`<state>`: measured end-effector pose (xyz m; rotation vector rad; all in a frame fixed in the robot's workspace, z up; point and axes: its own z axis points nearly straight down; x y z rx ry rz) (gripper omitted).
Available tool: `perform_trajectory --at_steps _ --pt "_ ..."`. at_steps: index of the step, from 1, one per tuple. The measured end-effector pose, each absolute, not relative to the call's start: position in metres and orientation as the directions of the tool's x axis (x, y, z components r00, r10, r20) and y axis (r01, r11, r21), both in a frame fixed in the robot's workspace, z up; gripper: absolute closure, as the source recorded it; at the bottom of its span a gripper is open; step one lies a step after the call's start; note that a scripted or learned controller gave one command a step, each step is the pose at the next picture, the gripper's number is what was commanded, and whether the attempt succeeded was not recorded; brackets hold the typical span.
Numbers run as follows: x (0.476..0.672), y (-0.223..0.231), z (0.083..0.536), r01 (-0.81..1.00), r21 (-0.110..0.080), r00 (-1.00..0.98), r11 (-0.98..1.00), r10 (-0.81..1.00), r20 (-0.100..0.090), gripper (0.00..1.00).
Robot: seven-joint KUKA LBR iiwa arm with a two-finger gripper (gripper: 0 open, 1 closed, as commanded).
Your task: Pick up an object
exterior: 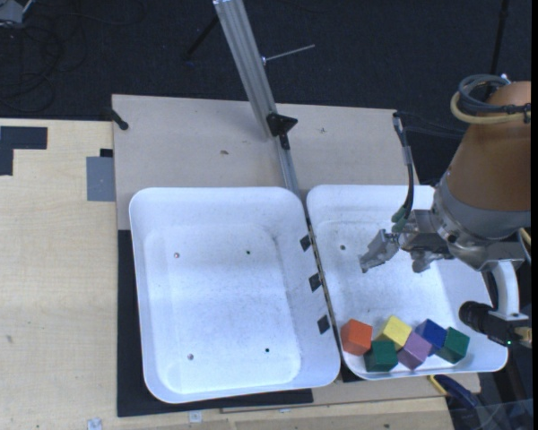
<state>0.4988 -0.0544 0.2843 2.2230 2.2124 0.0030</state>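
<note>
Several small blocks lie clustered at the near edge of the right bin point(341, 213): an orange one point(357, 335), a yellow one point(396, 331), a purple one point(416, 348), a blue one point(432, 334) and two green ones point(381, 356) point(455, 343). My gripper point(396, 258) hangs over the middle of the right bin, well behind the blocks. Its fingers are spread open and nothing is between them.
The left bin point(152, 240) sits beside the right one, and black clips point(314, 281) mark the shared rim. A slanted aluminium bar point(251, 70) rises from behind the bins. The arm's body point(493, 168) stands over the right bin's far right side.
</note>
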Motion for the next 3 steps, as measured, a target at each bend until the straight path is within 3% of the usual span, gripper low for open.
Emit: perform_trajectory --at_steps 1,2,3 --pt "0.539 -0.118 0.197 1.0 -0.007 0.005 -0.005 1.0 -0.001 0.0" --pt "0.507 -0.176 0.126 1.0 -0.012 0.006 -0.006 1.0 0.001 0.0" --pt "0.488 -0.137 0.254 1.0 0.005 -0.002 0.002 1.0 0.0 0.0"
